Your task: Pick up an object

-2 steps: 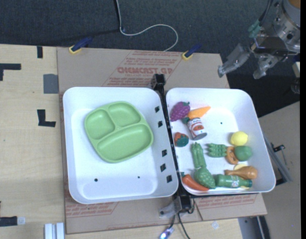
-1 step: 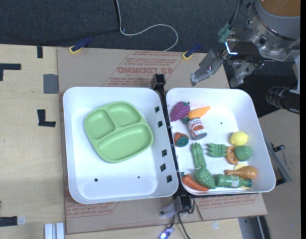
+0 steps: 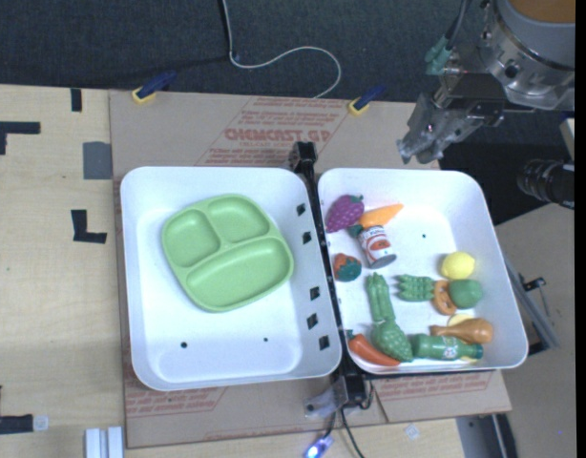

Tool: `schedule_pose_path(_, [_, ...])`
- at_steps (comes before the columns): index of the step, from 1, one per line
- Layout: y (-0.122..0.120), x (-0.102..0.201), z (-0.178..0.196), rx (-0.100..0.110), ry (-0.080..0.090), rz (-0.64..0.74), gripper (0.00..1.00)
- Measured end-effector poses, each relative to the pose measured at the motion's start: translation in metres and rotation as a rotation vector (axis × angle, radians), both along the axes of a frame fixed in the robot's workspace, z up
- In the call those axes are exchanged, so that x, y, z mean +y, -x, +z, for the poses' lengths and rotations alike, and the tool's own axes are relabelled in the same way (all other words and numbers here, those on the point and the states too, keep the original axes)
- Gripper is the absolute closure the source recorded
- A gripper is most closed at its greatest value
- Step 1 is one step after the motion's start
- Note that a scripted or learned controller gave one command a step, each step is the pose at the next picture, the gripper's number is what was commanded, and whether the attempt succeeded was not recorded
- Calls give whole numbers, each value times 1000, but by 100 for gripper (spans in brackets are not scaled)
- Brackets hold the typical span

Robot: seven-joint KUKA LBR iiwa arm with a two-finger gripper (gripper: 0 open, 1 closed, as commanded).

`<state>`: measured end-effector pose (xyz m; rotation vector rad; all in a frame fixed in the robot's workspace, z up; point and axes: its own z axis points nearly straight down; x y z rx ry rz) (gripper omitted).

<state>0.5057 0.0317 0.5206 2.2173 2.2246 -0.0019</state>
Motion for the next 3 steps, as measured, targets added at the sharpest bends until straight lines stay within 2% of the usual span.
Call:
schedule_pose_path(1, [23,-38,-11,2,-1,-5,100])
schedule_pose_path(2, [22,44,-9,1,-2,7,100])
schedule_pose_path(3, [16,-2,-143,13,1,-7,100])
